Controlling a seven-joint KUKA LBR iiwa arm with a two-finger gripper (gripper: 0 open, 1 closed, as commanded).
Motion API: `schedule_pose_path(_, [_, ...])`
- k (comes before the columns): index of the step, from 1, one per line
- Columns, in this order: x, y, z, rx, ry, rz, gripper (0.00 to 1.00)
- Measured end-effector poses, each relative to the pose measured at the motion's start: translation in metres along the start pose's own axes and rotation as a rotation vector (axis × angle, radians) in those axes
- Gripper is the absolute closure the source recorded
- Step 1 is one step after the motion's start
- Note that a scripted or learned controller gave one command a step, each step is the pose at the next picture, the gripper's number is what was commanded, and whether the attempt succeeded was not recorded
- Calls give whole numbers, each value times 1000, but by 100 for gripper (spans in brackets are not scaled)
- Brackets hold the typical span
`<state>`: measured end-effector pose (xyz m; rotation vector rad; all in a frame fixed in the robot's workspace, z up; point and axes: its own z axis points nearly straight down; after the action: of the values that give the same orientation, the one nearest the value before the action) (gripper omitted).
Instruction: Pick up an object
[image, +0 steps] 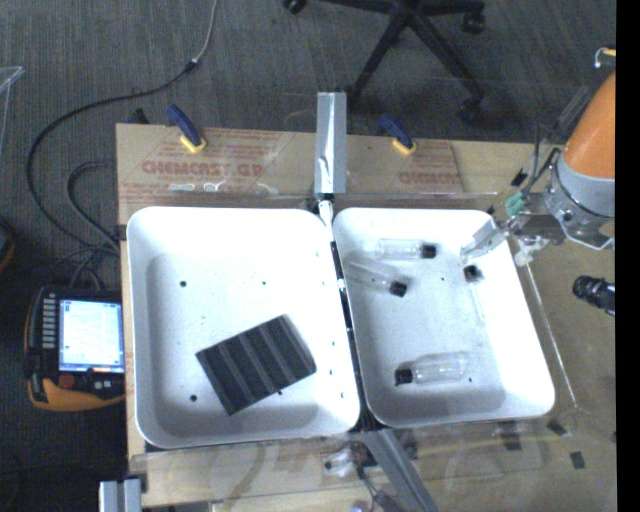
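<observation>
Three clear plastic bottles with black caps lie in the right bin (520, 400): one at the back (403, 248), one just in front of it (375, 279), and one near the front (436, 370). A small black piece (472, 270) lies by the bin's right wall. In the left bin (160, 420) a black ribbed block (256, 362) rests flat at a slant. My gripper (493, 236) hangs over the right bin's back right corner, just above the small black piece and to the right of the back bottle. I see nothing clearly held in it.
A metal bar (330, 145) stands upright behind the seam between the bins. Two clamps (186, 130) (396, 137) hold the cardboard backing. A handheld pendant (78, 345) lies left of the bench, and an office chair base (420, 25) is on the floor behind.
</observation>
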<state>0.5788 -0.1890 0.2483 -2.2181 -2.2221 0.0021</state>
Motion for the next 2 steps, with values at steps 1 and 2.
schedule_pose_path(1, [40, -7, 94, 1, 0, -69, 0])
schedule_pose_path(2, [53, 67, 158, -12, -4, -80, 0])
